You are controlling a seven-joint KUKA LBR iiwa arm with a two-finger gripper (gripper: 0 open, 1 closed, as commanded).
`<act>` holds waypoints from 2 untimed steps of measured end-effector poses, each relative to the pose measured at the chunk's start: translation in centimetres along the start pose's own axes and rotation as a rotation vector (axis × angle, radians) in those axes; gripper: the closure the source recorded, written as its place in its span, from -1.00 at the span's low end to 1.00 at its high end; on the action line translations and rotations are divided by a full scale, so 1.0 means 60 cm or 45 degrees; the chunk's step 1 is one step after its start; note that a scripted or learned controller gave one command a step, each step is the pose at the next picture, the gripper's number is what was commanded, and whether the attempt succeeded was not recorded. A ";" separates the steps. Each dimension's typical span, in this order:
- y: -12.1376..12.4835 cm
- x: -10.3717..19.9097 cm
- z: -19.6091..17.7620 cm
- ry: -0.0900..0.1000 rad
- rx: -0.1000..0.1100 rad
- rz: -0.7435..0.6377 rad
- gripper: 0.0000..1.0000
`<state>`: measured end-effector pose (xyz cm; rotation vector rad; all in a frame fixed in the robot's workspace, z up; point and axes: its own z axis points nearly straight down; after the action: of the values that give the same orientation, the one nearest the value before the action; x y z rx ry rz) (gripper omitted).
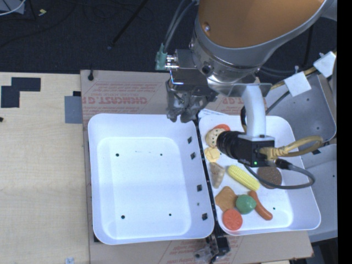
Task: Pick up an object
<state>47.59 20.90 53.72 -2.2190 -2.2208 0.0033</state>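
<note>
The gripper [183, 116] hangs over the far rims of the two bins, right where they meet. It is seen from above and partly under the wrist, so I cannot tell whether it stands wide or narrow. The grey arm with its orange band [258, 15] fills the space at 1 o'clock from it.

The things to pick all lie in the right bin [300, 216], at 4 to 5 o'clock from the gripper and apart from it. Nearest is a red and white piece [220, 130] at the bin's 11 o'clock corner, with a round pale biscuit [211, 139] touching it at 7 o'clock. Below these, along the bin's 9 o'clock wall, lie a small yellow piece [212, 154] and then a beige piece [218, 174]. A yellow corn cob [242, 176] lies aslant near the bin's middle, just beside the beige piece. A brown oval [270, 175] sits at 3 o'clock from the cob.

Toward the bin's 6 o'clock edge is a cluster. A tan piece [224, 197] touches a green round piece [246, 203]. An orange-red disc [232, 220] lies at 7 o'clock from the green one. An orange stick [260, 207] lies at its 3 o'clock side.

The left bin [143, 180] lies at 7 o'clock from the gripper. Both bins rest on a cardboard sheet [126, 95] on the wooden bench [38, 175].
</note>
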 end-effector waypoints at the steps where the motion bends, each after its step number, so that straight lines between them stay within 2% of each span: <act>1: 0.000 0.034 0.000 0.000 0.000 0.000 1.00; 2: 0.010 0.026 0.000 -0.001 -0.001 0.002 1.00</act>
<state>48.22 22.45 53.72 -2.2217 -2.2199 0.0036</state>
